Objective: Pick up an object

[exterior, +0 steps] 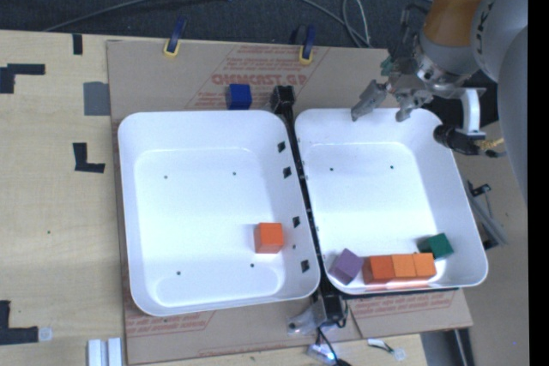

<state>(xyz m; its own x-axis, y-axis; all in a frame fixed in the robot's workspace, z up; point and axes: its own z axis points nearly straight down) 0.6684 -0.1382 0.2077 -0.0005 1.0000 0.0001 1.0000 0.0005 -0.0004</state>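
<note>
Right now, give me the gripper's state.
Gripper: open, holding nothing, above the far rim of the right bin.

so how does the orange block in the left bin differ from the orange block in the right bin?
The orange block in the left bin is a single small cube; the long orange block in the right bin is stretched out, several cubes long. The cube sits alone toward the bin's near right part; the long one lies along the near wall, with a purple block at one end and a green block at the other. Both are orange and lie flat on a bin floor.
</note>
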